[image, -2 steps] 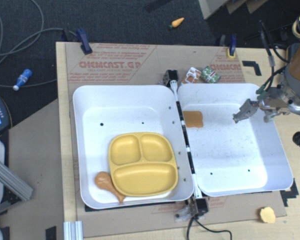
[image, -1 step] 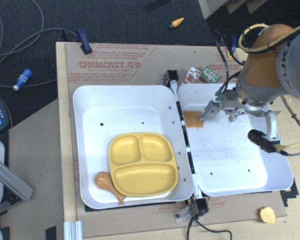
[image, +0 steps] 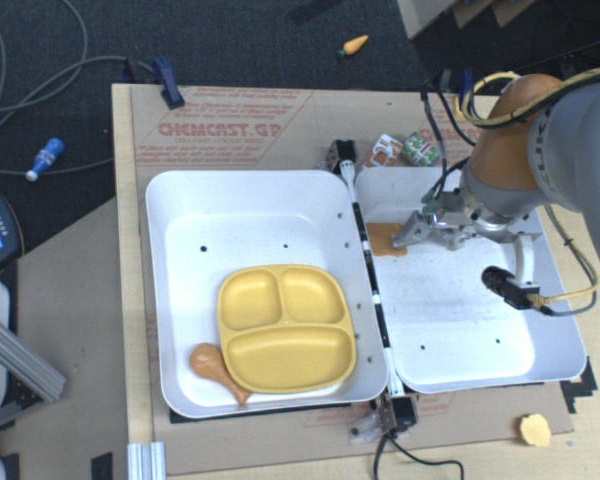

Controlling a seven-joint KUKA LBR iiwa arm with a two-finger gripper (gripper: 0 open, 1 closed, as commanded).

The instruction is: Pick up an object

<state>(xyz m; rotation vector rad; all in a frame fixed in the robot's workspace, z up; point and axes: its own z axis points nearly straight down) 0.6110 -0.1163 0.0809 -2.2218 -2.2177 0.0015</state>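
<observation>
Gripper (image: 412, 230) sits low in the right bin (image: 480, 348), touching a brown flat piece (image: 383, 239); honestly can't tell its grip state, wrist hides it.

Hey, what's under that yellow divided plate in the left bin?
A tan spoon-like piece pokes out from beneath the yellow plate at its lower left corner, on the bin floor. How far it continues underneath is covered by the plate, as is anything else there.
</observation>
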